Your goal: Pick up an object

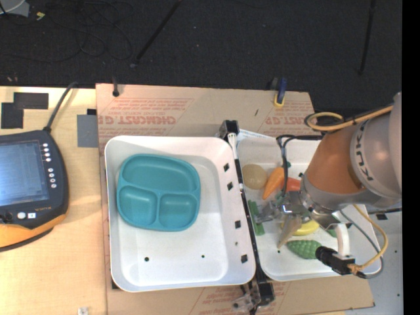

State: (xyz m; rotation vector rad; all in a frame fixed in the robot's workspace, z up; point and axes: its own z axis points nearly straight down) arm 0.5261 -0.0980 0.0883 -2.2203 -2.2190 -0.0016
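Observation:
My gripper [285, 220] is low inside the right bin [289, 148], among a cluster of small toys. Just behind it lie an orange carrot [274, 182], a beige round piece [254, 174] and a small red piece [293, 184]. A yellow banana-like piece [306, 229] sits right beside the gripper, partly under the wrist. A bumpy green piece [303, 249] lies toward the bin's front edge. Small dark green pieces [256, 220] lie at the gripper's left. The wrist hides what is directly beneath it.
The left bin [170, 261] holds a teal divided plate [158, 192] in its back left part. A black divider rail [237, 202] separates the bins. A tablet controller [26, 179] rests on the bench at far left. Cables loop at the arm's right.

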